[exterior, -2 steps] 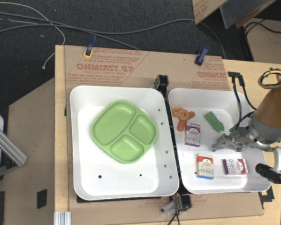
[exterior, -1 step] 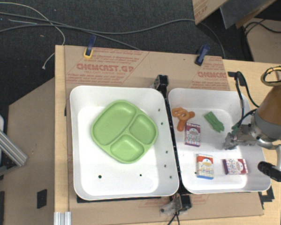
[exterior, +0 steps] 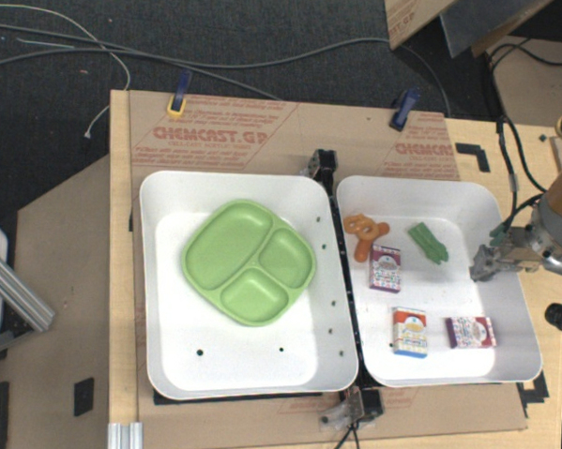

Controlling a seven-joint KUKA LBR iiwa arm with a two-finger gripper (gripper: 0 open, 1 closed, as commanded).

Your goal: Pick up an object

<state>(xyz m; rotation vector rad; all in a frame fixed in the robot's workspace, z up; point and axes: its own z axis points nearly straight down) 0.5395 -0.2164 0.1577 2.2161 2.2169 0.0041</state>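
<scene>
The right bin (exterior: 451,198) holds an orange pretzel-shaped toy (exterior: 364,234), a green flat piece (exterior: 428,243), a purple-and-white packet (exterior: 386,268), a red-and-white packet (exterior: 410,331) and a purple packet (exterior: 470,332). My gripper (exterior: 490,261) hangs at that bin's right side, over bare white floor. It stands right of the green piece and above the purple packet in the view. Nothing shows between its fingers.
The left bin (exterior: 162,339) carries a green three-compartment plate (exterior: 250,261). A black clamp (exterior: 323,162) sits between the bins at the back. Cardboard lies under both bins, with blue clips (exterior: 404,108) at its far edge. Cables run at the right.
</scene>
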